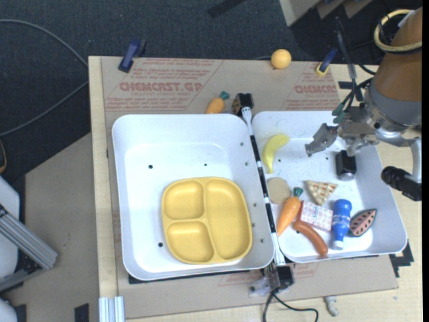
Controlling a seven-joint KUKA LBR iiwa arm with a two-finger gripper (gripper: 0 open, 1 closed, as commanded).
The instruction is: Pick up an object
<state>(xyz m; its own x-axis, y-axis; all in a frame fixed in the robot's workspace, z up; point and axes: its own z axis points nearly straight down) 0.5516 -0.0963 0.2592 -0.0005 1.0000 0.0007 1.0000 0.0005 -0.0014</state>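
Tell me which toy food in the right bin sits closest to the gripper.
The yellow banana, alone at the bin's upper left; the carrot, pizza slice and sausage lie lower.

Robotics lab, clamped bench [167, 79], paired white bins [134, 139], toy food

A grey metal arm [395, 106] wears 1 broad orange band (glossy, rounded) above its wrist; its grey 2-finger gripper [335, 138] carries dark cables and black fittings.
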